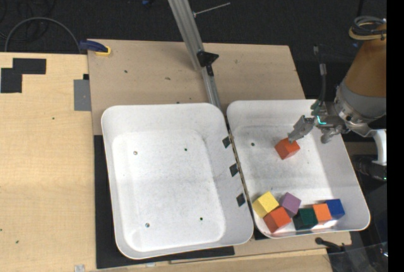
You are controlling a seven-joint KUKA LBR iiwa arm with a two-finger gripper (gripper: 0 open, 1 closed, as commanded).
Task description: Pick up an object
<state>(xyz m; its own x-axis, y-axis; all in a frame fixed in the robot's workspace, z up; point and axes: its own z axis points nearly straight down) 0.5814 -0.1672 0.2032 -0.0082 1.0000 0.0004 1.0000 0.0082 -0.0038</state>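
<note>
Blocks point(297, 211) cluster at the front; the gripper point(294, 141) pinches a red cube point(287, 149) (barely), so it may slip.

An orange-red cube point(287, 149) is lying tilted in the right bin's point(265, 119) upper middle, well apart from the coloured blocks point(300, 210) that are clustering along its lower edge.
</note>
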